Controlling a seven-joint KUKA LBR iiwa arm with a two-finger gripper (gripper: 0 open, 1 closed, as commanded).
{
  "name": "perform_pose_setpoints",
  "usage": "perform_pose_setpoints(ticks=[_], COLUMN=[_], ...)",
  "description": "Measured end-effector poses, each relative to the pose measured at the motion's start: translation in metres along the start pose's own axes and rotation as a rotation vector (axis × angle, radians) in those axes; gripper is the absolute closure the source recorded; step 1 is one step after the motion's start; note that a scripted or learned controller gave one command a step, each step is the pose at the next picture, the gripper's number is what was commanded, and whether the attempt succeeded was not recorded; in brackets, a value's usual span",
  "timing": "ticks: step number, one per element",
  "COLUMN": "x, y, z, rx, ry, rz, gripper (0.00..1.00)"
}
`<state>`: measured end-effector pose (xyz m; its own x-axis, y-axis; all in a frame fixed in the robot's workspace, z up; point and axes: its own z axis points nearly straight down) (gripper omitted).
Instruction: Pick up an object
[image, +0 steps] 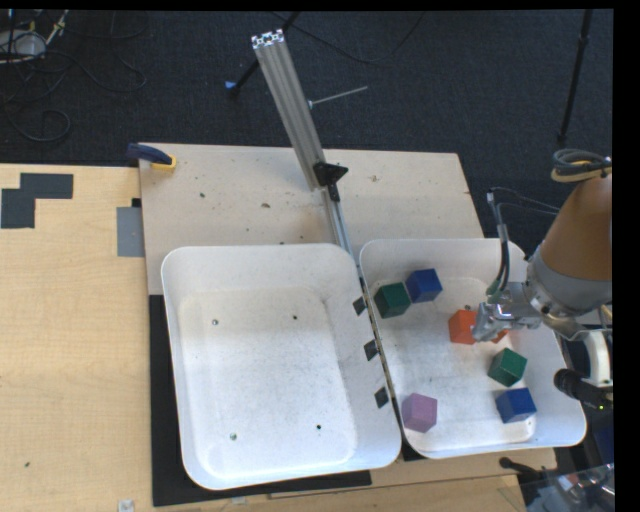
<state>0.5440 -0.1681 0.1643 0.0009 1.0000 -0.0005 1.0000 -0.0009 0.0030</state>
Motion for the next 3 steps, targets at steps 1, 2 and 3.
perform_pose_setpoints(ticks=[1,2,3], x=[-0.011,-0.011,0.05], y=[0.001,0.002,0.007], z=[-0.057,-0.06,-0.062], rx=[-0.001,0.004,0.006], ry=[-0.001,0.001,0.004], rz=[-0.003,-0.003,-0.007], gripper=[1.0,1.0,1.0])
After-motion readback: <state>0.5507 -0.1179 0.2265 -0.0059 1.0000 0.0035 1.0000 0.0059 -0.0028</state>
